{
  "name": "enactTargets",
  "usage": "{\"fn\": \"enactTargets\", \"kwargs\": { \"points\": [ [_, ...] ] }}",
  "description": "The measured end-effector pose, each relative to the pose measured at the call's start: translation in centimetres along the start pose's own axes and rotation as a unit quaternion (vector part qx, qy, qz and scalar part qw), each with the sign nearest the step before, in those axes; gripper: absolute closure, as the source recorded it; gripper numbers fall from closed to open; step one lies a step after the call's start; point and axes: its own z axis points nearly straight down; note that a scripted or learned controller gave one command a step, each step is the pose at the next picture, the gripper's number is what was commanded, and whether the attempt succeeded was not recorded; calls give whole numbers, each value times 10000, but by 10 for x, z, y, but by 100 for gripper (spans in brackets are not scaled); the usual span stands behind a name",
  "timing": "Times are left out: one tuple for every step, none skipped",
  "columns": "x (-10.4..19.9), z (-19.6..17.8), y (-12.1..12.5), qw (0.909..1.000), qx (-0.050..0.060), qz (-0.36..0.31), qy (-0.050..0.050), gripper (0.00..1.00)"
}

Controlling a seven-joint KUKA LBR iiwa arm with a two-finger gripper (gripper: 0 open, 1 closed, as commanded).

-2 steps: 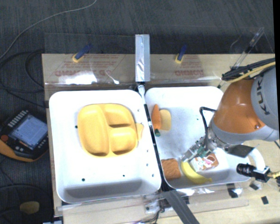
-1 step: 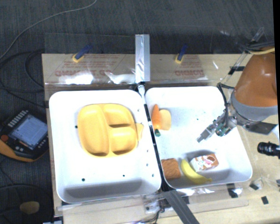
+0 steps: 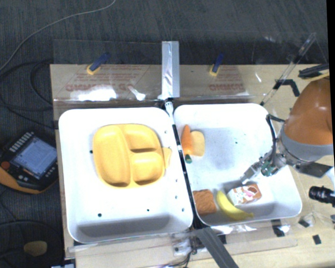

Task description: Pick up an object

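Note:
In the right bin (image 3: 234, 127) several small objects lie loose. An orange and pale piece (image 3: 191, 142) rests against the left wall. Along the front wall lie a brown round piece (image 3: 204, 201), a yellow banana (image 3: 232, 207) and a white packet with pink print (image 3: 246, 194). My gripper (image 3: 258, 170) reaches in from the right, low over the right bin, just above and to the right of the packet. Nothing shows in its grasp.
The left bin (image 3: 82, 213) holds a yellow compartment tray (image 3: 128, 154). The arm's orange band (image 3: 312, 114) hangs over the right bin's right rim. A handheld control unit (image 3: 26, 160) lies on the floor at the left.

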Motion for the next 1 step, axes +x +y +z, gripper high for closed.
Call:
{"fn": "enactTargets", "kwargs": {
  "points": [
    [0,0,0,10000,-1,-1,1,0]
  ]
}}
